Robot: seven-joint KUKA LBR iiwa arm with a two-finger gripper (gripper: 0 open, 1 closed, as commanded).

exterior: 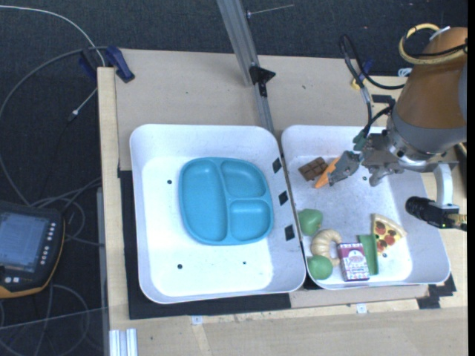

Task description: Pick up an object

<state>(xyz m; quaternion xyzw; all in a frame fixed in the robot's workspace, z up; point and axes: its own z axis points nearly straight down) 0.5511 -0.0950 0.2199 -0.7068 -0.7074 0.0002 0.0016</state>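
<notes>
Gripper (343,170) over carrot (324,176), grip state unclear; carrot likely light, stiff, slick; grasp across its middle

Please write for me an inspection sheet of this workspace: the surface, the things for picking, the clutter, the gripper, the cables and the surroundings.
Surface: light wooden bench bearing two shallow white bins, left bin and right bin.
Job's things: in the right bin, brown block, orange stick, green pear-like toy, beige shell-shaped toy, green round toy, maroon box, pizza slice toy.
Clutter: blue divided plate in the left bin.
Gripper: two-finger gripper low over the right bin, beside the orange stick; fingers unclear.
Cables: black cables by the arm; white cable on the floor.
Surroundings: dark carpet, handheld control pendant at left.
</notes>
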